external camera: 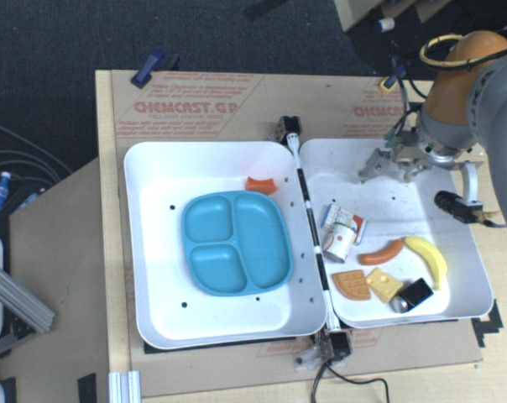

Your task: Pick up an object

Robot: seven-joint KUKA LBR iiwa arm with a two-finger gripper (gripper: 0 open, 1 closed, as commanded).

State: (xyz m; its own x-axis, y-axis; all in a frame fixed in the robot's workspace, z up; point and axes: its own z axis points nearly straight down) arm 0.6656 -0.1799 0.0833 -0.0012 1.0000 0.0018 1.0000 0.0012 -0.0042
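Hovered over right bin's point(455, 305) far edge, hand point(394, 159) spread and gripping nothing; banana point(430, 257), sausage point(379, 253), carton point(341, 230) clustered near, awaiting pick.

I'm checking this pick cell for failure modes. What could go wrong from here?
The banana, sausage, cracker and cheese wedge lie packed together near the right bin's front wall, so a descent may nudge neighbours or catch two. The gripper sits at the far end, away from them.
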